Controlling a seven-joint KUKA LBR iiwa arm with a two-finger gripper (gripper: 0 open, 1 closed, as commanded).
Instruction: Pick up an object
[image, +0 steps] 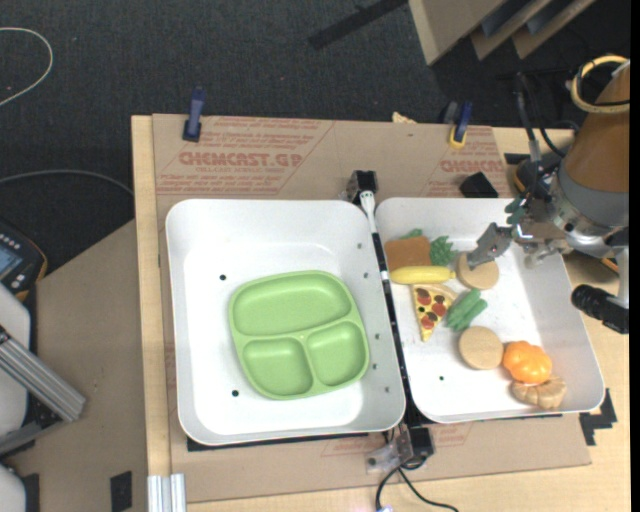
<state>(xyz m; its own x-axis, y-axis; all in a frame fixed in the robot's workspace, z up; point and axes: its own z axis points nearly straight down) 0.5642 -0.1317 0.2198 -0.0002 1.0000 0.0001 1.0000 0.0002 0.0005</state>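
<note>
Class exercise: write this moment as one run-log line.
arm: over right white bin | gripper: above round tan cookie, nothing seen held | left white bin: green divided plate

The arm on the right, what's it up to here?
The gripper hangs over the right bin, just above a round tan piece among the toy food: a banana, a pizza slice and an orange. Nothing shows between its fingers, so no pick yet. The left bin holds a green divided plate.
</note>
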